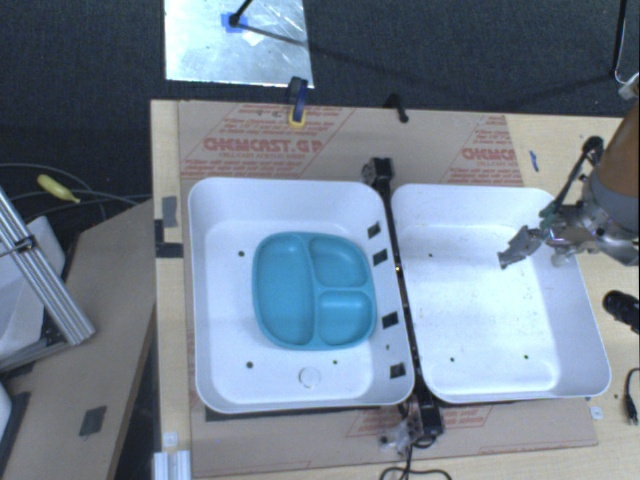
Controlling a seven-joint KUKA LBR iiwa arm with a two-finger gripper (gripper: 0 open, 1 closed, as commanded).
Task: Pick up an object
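The blue plate point(312, 290) is the thing to pick up. It lies flat in the middle of the left bin point(222, 223). It has three sections: one long one and two small ones. Nothing lies on top of it, and nothing else big sits in the bin with it. Near the plate, toward the front wall of that bin, there is a small round mark point(308, 376) on the white floor.

The right bin point(470, 368) sits just beside the left bin, with a black strip with clips point(392, 288) between them. The claw point(518, 248) is far from the plate, over the right side of the right bin. It is grey and points toward the plate. I cannot tell if it is open or shut, and I see nothing in it. The arm point(612, 198) comes in behind it.

Both bins rest on a brown sheet point(270, 133) on the bench point(120, 268). Behind the plate, the sheet has red writing that reads "CHEMCAST GP", upside down. A yellow and blue clamp point(297, 101) sits at the back edge of the sheet. Past that is a shiny silver square point(200, 38) with a bit of blue tape point(232, 23). Far to the plate's left is a silver metal bar point(40, 278).
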